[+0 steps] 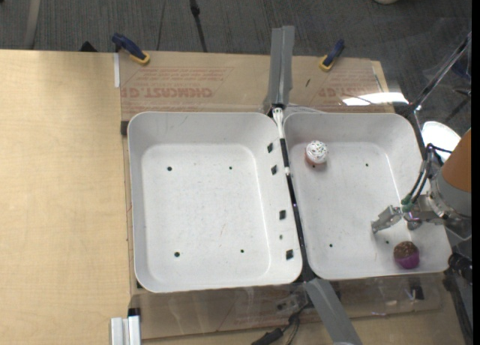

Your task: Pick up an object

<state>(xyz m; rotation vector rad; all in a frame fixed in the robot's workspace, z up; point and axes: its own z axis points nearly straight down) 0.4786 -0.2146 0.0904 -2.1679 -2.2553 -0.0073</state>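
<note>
Two small objects lie in the right bin [352,130]. A white speckled ball on a pinkish base [316,153] sits near the bin's upper left. A purple and brown object [406,254] rests near the lower right corner. My gripper [388,220] reaches in from the right edge, low over the right side of the bin. It sits just up and left of the purple object and does not touch it. Nothing shows between its fingers.
The left bin [150,130] lies beside the right one, joined at a grey divider bar [281,66]. Two clamps [131,49] [331,55] pin cardboard behind the bins. A wooden bench top [60,186] spreads to the left.
</note>
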